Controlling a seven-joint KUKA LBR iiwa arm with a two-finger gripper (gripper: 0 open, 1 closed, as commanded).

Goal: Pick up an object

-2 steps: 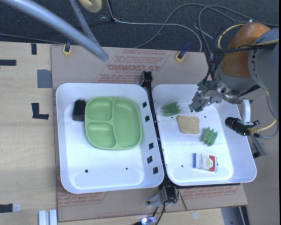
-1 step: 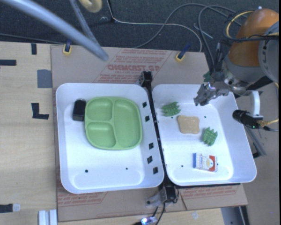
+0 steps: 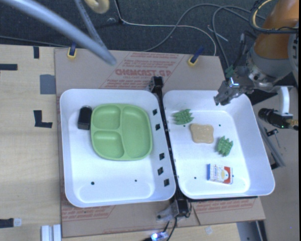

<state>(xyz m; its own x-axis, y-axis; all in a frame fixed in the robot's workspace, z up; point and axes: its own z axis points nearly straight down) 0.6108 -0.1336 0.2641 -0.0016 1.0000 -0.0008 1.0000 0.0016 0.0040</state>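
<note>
White plastic forms both bins, and the right bin [image 3: 256, 149] serves as the landmark. The gripper [image 3: 224, 97] hangs over that bin's far rim, near its back right corner, dark and pointing down and left from the grey and orange arm [image 3: 273, 31]. Whether anything sits between its tips cannot be told; nothing visibly does.

Inside the right bin lie four things, all well apart from the gripper. A green leafy toy [image 3: 182, 117] sits by the bin's left wall, toward the back. A tan slice [image 3: 202, 133] lies near the middle, just right of it. A second green toy [image 3: 224, 145] rests right of the slice. A small carton [image 3: 219, 173], red, white and blue, lies toward the front.

Left of the right bin, the left bin [image 3: 80, 185] holds a green divided plate [image 3: 122, 132] with a black block [image 3: 84, 118] touching its left edge.
</note>
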